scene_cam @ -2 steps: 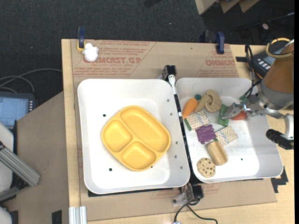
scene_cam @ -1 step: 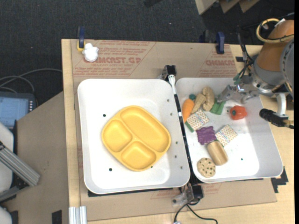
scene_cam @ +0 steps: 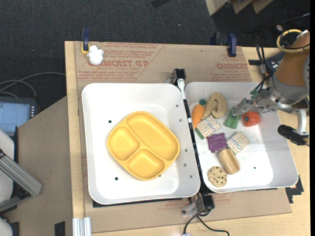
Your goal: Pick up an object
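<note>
The end effector (scene_cam: pixel 246 113) hangs low over the right bin (scene_cam: pixel 275 178), right beside the red tomato (scene_cam: pixel 251 118) and the green block (scene_cam: pixel 232 118). Whether its fingers are spread or closed cannot be told from this slant, and nothing can be seen held between them.

Judging from the crowding, the main risk is a bad grasp. The tomato is round and likely to roll or squirt out if pinched off-centre. The green block lies touching or nearly touching the tomato, so the fingers could catch both, or nudge one away. Things to the left of the tomato sit packed together, so a push may shift several.

Counted in the right bin: one tomato, one green block, one carrot (scene_cam: pixel 197 114), one pretzel-like brown piece (scene_cam: pixel 216 104), two patterned square crackers (scene_cam: pixel 208 126) and (scene_cam: pixel 238 142), one purple piece (scene_cam: pixel 217 142), one tan cylinder (scene_cam: pixel 229 161), one round cookie (scene_cam: pixel 217 176).

The left bin (scene_cam: pixel 98 102) holds one yellow divided tray (scene_cam: pixel 142 144) with three compartments. On the table (scene_cam: pixel 147 63), well beyond the tomato to the upper left, rests one small white lump (scene_cam: pixel 95 56).
</note>
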`<action>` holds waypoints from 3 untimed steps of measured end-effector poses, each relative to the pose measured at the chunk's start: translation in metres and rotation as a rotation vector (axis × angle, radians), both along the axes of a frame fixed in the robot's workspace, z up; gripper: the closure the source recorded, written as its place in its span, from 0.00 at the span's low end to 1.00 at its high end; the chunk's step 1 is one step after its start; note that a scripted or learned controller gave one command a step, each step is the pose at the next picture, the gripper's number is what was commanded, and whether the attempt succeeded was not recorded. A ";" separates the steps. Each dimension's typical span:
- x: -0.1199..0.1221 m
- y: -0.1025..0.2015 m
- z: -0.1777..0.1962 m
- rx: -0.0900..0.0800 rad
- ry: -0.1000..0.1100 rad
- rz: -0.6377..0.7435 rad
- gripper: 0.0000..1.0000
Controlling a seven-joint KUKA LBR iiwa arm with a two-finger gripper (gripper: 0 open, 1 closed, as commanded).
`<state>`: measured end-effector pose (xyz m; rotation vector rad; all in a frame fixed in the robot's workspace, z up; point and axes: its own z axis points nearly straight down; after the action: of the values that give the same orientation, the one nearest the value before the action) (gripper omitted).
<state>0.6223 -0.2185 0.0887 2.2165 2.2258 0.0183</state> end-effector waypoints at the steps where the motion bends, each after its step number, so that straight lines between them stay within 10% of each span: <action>1: 0.001 -0.002 0.011 -0.006 -0.002 0.001 1.00; 2: 0.001 0.000 0.010 -0.003 0.000 0.002 0.00; 3: 0.045 0.002 -0.004 0.013 0.028 0.000 0.00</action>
<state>0.6671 -0.2160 0.0845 2.2376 2.2456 0.0019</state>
